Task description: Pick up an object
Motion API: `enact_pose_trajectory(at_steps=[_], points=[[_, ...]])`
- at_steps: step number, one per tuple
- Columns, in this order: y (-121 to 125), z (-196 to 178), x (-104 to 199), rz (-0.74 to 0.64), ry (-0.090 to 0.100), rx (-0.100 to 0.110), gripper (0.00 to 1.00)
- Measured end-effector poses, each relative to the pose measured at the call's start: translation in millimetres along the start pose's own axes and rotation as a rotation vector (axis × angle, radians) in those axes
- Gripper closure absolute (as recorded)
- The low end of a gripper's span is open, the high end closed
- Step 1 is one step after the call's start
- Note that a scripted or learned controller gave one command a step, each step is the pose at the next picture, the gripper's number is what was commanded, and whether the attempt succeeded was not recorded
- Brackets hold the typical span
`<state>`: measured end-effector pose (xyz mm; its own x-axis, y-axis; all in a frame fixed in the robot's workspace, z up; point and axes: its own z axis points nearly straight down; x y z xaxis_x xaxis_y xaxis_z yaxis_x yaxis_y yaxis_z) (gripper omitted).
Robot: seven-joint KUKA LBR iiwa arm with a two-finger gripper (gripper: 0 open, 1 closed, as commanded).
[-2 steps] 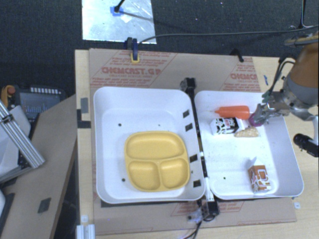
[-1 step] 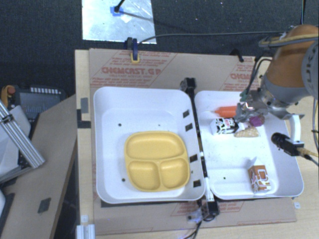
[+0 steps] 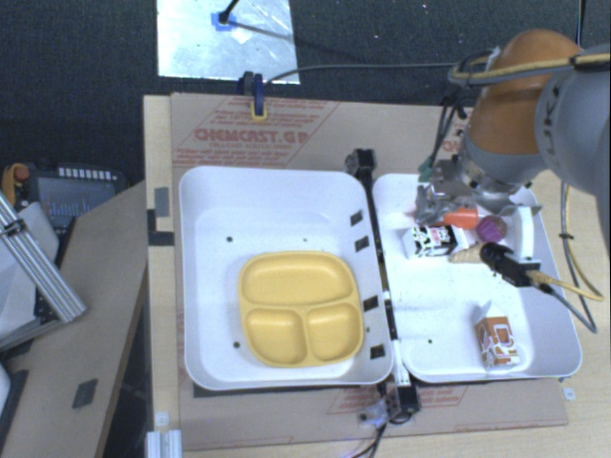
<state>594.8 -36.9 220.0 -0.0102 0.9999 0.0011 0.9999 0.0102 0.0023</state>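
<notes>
Faintly, "CHEMCAST GP" on the brown board (image 3: 253,134) behind the bins; gripper (image 3: 434,203) over the right bin (image 3: 563,351), jaw state unclear.

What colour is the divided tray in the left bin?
Yellow; the divided tray shows plainly in the camera view.

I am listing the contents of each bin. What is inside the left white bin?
Inside the left white bin lies a yellow tray with three compartments, all bare. The bin floor beneath the tray is covered, so anything there cannot be seen.
</notes>
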Motion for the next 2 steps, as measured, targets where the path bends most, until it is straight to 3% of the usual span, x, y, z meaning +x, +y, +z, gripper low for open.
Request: enact_pose_trajectory(at_steps=[2], points=[[14,-2,104,0.002,0.0,0.0,1.0]])
